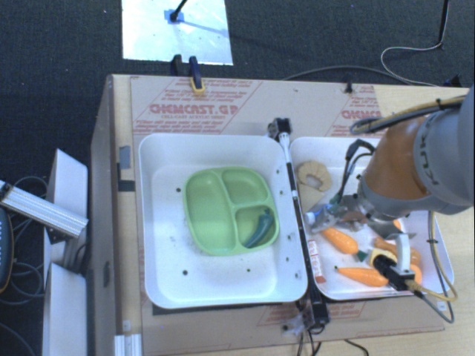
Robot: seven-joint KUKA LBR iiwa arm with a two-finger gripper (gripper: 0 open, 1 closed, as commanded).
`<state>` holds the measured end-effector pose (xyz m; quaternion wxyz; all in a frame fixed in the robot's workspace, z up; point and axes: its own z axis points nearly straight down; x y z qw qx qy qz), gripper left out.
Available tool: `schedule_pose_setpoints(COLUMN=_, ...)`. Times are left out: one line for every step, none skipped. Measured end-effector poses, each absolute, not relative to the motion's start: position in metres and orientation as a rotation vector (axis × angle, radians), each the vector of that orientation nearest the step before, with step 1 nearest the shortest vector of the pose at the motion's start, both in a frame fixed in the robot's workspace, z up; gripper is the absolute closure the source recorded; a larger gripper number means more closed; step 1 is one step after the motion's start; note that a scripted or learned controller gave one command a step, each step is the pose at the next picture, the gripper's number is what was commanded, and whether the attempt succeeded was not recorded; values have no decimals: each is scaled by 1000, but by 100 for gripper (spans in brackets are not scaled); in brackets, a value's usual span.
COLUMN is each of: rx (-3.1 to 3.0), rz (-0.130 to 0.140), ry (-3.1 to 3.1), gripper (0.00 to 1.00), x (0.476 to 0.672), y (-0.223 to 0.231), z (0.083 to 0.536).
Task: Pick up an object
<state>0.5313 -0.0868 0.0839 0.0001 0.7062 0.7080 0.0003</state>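
Well, from where I stand the gripper (pixel 338 215) hangs low over the right bin (pixel 326 150), towards its left side, at the end of the grey arm (pixel 415 165) with its orange band. I cannot tell whether it is released or clenched; the wrist hides that, and nothing I can make out sits in its grasp.

Just below the gripper lies an orange carrot (pixel 340 239), close to it, though I cannot say whether they touch. A second carrot (pixel 364 276) lies nearer the bin's front edge, pointing left, and more orange pieces (pixel 386 245) show to the right, partly under the arm. A narrow white and red packet (pixel 315 262) rests along the bin's left wall. Towards the back of that bin, apart from the gripper, lies a tan ring-shaped piece (pixel 314 175) with a gap in it.

Next door, the left bin (pixel 171 221) bears a pale green divided plate (pixel 223 199), and a dark green curved thing (pixel 260 230) lies in its front right compartment. Both bins sit on a brown bench top (pixel 223 106) printed with red lettering.
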Motion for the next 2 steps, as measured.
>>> schedule_pose_setpoints(rx=2217, rz=3, ry=2223, gripper=100, x=532, y=-87, z=94)
schedule_pose_setpoints(rx=2216, rz=5, ry=2225, gripper=100, x=553, y=-27, z=185)
